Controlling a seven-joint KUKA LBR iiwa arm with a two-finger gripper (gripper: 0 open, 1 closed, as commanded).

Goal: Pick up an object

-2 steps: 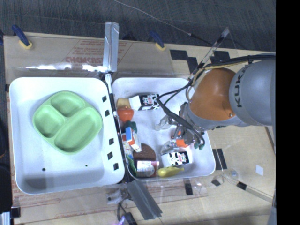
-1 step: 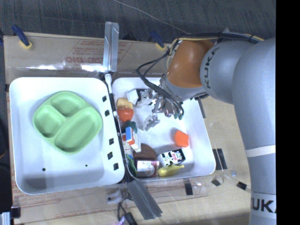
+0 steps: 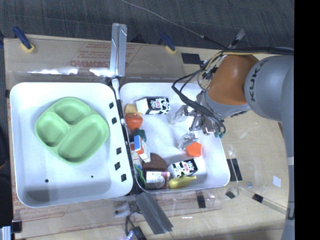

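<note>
Camera view: gripper (image 3: 190, 136) low in the right bin (image 3: 220, 170), fingers blurred against the white floor, can't tell if spread or pinching. Orange block (image 3: 194, 149) sits just below the fingertips, contact unclear. Arm (image 3: 260, 86) cut off at right edge, wrist covers the bin's upper right corner. Along the divider: cow-print carton (image 3: 153, 105), tomato (image 3: 133, 120), blue-and-white packet (image 3: 137, 144), brown round item (image 3: 157, 160). Second cow-print carton (image 3: 183, 168) and banana (image 3: 182, 182) at the near wall. Green divided plate (image 3: 72, 129) in the left bin (image 3: 30, 184).
</note>
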